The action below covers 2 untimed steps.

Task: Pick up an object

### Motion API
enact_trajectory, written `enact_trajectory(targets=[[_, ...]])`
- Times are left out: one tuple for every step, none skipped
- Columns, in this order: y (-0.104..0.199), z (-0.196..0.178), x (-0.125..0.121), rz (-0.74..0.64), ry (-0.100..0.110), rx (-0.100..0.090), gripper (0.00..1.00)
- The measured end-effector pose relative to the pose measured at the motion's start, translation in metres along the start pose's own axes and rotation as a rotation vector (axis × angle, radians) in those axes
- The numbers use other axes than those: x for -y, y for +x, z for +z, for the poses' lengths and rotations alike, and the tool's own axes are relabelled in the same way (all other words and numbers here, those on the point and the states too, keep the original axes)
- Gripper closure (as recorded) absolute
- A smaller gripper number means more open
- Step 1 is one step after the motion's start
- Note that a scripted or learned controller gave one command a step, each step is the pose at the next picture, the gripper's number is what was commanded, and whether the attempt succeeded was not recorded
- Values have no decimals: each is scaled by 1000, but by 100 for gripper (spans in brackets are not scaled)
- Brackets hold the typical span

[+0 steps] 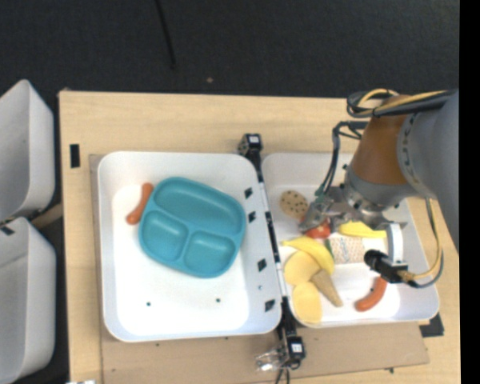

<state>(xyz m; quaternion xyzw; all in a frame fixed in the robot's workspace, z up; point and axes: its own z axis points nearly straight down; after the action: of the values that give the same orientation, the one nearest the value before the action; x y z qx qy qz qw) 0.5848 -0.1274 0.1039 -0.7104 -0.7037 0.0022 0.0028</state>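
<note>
My gripper [320, 217] is low in the right bin [416, 302], reaching in from the right beneath the grey arm with its orange band. Its tip is just above a small red piece [319, 231] and beside a brown cookie [294, 204]. Under and around it lie a yellow banana [314, 252], a yellow piece [360, 230], a pale patterned piece [348, 249], two round yellow slices [302, 270], an ice cream cone [329, 288] and an orange sausage [371, 294]. I see nothing held between the fingers.
The left bin [112, 294] holds a teal divided plate [192, 226] and an orange sausage [139, 203] at its upper left. A black-clipped divider [262, 214] runs between the bins. The wooden bench [184, 118] surrounds both.
</note>
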Motion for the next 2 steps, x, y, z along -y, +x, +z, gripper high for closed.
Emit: enact_trajectory(targets=[[-4,-60,1,-1,-9,2,100],[-16,-113,2,-3,-9,3,100]])
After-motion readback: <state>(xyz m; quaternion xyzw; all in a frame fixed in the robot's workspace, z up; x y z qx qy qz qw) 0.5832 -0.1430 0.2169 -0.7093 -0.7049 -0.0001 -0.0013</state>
